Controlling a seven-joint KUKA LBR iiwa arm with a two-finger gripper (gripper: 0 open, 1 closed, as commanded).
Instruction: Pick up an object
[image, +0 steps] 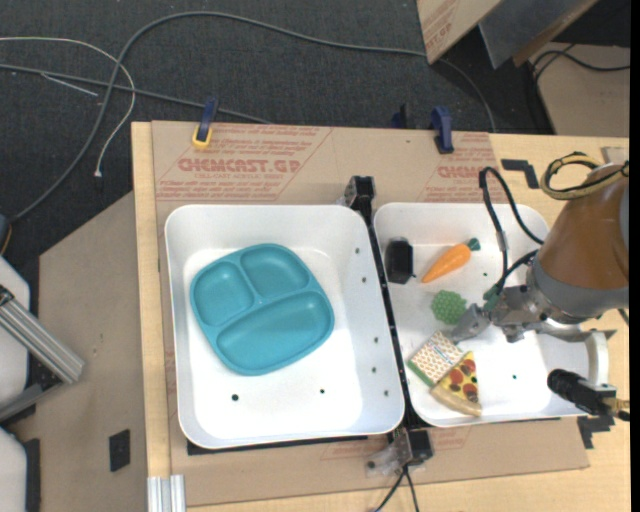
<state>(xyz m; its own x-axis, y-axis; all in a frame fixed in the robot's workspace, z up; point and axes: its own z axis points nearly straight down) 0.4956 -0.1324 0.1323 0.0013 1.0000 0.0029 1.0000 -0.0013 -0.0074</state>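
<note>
The right bin (520, 225) holds several small objects. An orange toy carrot (446, 262) lies near the bin's back, with a black block (400, 260) to its left against the bin wall. A green knobbly ball (447, 304) sits in the middle. In front of it lie a patterned flat packet (434, 358) and a toy pizza slice (460, 384). My gripper (474, 321) reaches in from the right and hangs low, just right of the green ball and above the packet. The arm's orange band (590, 240) rises behind it.
A teal divided plate (262, 307) lies in the left bin (200, 400). A black divider (380, 290) runs between the bins. Black cables (500, 215) loop over the right bin's back. A black part of the arm (575, 388) sits over the right bin's front right corner.
</note>
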